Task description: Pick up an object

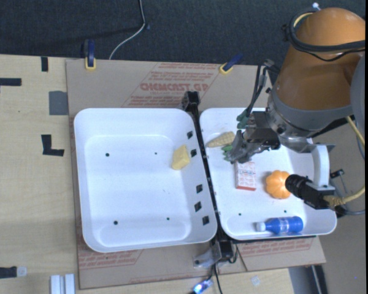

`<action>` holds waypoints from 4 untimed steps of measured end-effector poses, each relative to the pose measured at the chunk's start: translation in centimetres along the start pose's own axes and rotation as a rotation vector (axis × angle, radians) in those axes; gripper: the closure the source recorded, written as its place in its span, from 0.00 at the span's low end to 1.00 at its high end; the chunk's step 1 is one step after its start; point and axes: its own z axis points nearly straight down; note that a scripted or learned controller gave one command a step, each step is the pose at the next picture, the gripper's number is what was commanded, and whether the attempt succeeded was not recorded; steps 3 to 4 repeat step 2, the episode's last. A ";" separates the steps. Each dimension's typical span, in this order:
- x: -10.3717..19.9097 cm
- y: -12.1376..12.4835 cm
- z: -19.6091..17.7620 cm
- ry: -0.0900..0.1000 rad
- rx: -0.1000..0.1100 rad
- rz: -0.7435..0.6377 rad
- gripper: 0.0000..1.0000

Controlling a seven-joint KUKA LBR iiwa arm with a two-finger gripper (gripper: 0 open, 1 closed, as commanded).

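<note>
Pincer (pixel 238 152) low over right bin (pixel 306 228), near divider; state unclear, cannot tell whether anything is gripped. Just below: red-and-white packet (pixel 246 177), flat on bin floor. Just left: pale cone-shaped piece (pixel 220 141). Further right: orange ball (pixel 278 184), partly beside black arm fitting. Near front wall: blue-and-white bottle (pixel 281 226), lying down. In left bin (pixel 89 225): yellow chunk (pixel 181 157) near divider. Risks, likely: flat packet sliding under closing tips; ball rolling off; cone nudged against wall.
</note>
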 end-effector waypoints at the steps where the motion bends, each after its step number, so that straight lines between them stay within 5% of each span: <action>1: 5.0 1.0 -16.7 0.005 -0.028 -0.011 1.00; 2: 2.2 -0.1 -2.0 -0.001 0.007 0.000 1.00; 4: 2.2 -0.1 -2.0 -0.001 0.007 0.000 1.00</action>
